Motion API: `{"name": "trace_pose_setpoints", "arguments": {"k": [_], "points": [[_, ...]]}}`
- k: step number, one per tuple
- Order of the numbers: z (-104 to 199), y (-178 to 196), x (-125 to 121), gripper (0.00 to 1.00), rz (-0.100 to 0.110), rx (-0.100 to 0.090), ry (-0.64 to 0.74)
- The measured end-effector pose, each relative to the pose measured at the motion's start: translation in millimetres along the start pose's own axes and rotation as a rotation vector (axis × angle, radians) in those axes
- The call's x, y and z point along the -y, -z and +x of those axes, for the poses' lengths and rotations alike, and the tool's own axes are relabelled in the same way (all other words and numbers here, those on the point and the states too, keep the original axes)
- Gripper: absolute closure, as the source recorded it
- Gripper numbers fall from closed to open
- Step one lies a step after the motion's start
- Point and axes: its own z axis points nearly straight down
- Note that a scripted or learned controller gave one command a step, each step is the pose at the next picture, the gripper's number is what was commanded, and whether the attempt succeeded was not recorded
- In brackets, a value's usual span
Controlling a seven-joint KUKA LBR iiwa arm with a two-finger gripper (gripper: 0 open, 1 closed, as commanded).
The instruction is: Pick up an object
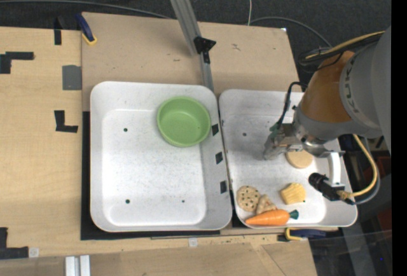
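Observation:
My gripper [278,142] reaches down into the right bin [254,116], its dark fingers low over the bin floor near the middle. A tan round disc [299,159] lies just right of the fingers, partly under the wrist. Along the bin's front edge lie a round cookie [247,196], a cracker-like piece [265,204], a yellow chunk [293,193] and an orange carrot with a green tip [271,218]. Nothing shows between the fingers.
A green bowl [184,121] sits in the left bin [127,160] at its back right. A grey pole [181,4] slants in from the top to the divide between the bins. Black cables run near the arm at right.

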Motion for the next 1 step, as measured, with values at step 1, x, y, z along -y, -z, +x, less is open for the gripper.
{"name": "trace_pose_setpoints", "arguments": {"k": [1], "points": [[7.9, 52.4, 6.3, 1.00, -0.007, 0.001, 0.000]]}}
